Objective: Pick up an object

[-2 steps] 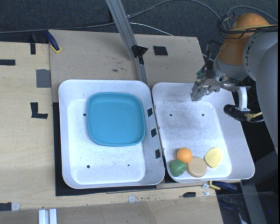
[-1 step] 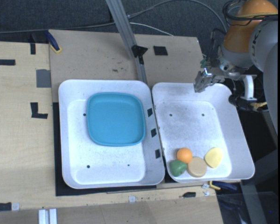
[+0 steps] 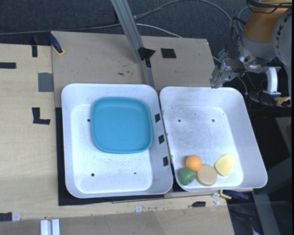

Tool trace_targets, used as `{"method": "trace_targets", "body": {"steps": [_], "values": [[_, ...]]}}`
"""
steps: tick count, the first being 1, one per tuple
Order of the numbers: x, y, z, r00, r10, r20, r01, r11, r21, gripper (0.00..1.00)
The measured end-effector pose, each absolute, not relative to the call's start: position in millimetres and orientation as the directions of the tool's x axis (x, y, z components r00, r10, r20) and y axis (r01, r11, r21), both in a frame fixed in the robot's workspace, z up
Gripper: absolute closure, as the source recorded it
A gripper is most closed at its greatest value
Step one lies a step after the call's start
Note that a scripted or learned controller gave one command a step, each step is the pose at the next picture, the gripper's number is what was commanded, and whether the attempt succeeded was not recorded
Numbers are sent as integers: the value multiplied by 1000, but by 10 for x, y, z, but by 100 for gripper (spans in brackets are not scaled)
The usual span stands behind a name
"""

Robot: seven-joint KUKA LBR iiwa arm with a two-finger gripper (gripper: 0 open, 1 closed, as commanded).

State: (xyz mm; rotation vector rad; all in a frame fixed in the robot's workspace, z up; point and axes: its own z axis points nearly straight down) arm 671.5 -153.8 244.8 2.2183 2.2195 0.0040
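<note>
Four small objects huddle in the near corner of the right bin: an orange ball, a green piece, a tan round piece and a yellow piece. My gripper hangs above the far right rim of that bin, well away from them, pointing down. Nothing shows between its fingers. The grey arm with its orange band reaches in from the upper right.
The left bin carries a blue square plate. A grey metal pole slants across the far bench toward the gap between the bins. Cables run behind the bench.
</note>
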Motion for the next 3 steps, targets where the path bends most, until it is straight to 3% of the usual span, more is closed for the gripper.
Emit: {"method": "trace_targets", "body": {"steps": [3], "values": [[6536,99,2492,-5,1000,1,1000,5,-1,100]]}}
